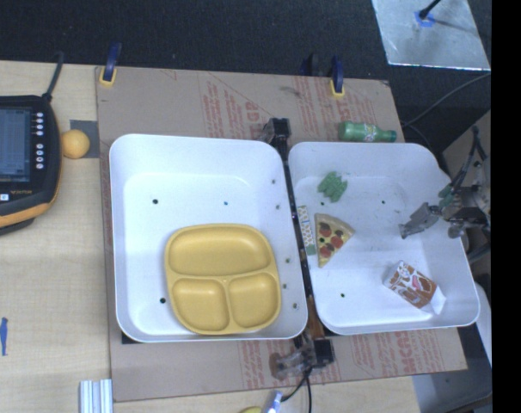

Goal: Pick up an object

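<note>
My gripper [419, 220] reaches in from the right edge and hangs low over the right bin [364, 317], with nothing seen in it. A brown and white packet [410, 284] lies in front of it, near the bin's front right corner. A pizza slice toy [331, 237] lies to its left, by the bin's left wall. Beside the slice, a small striped card [305, 228] leans on that wall. A green toy [333, 186] sits toward the back of the bin.
The left bin [157, 188] holds a yellow divided plate [222, 277]. A green bottle [366, 132] lies on the cardboard behind the right bin. A teach pendant [15, 163] and a yellow ball [75, 143] sit at the far left.
</note>
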You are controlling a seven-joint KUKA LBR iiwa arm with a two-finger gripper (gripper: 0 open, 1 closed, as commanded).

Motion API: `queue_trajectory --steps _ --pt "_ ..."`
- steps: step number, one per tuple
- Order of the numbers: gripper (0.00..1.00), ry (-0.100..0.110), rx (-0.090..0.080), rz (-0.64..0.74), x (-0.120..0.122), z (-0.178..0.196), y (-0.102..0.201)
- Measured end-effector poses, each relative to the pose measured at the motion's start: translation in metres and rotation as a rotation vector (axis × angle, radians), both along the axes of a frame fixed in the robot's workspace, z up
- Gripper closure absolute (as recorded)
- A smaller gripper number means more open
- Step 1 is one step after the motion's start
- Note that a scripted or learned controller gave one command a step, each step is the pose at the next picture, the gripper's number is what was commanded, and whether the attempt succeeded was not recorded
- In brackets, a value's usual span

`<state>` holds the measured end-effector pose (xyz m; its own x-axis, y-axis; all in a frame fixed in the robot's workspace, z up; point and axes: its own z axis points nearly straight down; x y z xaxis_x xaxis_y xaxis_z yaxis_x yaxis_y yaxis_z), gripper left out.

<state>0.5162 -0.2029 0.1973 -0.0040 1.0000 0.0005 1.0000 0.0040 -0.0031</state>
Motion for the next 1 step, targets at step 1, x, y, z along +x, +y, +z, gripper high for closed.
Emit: queue_trajectory --steps 1 --pt "0.00 0.000 -0.001 0.002 0.0803 -0.0056 0.1175"
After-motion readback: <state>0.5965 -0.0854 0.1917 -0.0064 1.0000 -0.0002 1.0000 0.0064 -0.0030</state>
